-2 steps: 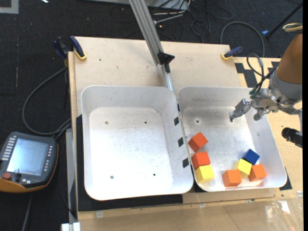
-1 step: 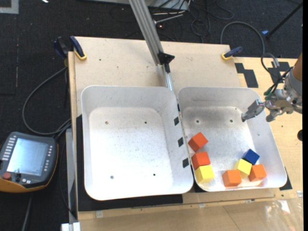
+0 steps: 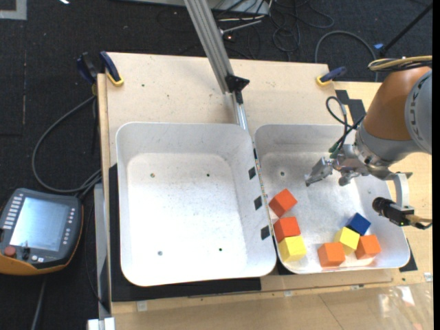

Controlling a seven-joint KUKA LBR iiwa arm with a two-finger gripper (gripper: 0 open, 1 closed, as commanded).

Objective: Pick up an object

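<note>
Blocks are seen gathered in the right bin (image 3: 302, 137), toward its near side. An orange block (image 3: 282, 202), turned at an angle, lies closest to the wall shared with the left bin (image 3: 180, 137); a second orange block (image 3: 287, 227) sits just below it, and a yellow block (image 3: 291, 247) is touching that one on its near side. Farther right, another cluster is found by the near right corner: a blue block (image 3: 358, 223), a yellow block (image 3: 349, 238) pressed against it, an orange block (image 3: 331, 254) at the near rim, and an orange block (image 3: 368, 246) to the right of the yellow one. The gripper (image 3: 328, 170) is held over the bare floor of the right bin, above and to the right of the angled orange block and well apart from every block; nothing is seen between its fingers, and whether they are spread or closed cannot be told from this angle. The grey arm (image 3: 399, 115) with its orange band is reaching in from the right. The bins rest on a pale bench (image 3: 179, 88). A pendant (image 3: 38, 229) with a screen lies on the dark floor at left.
</note>
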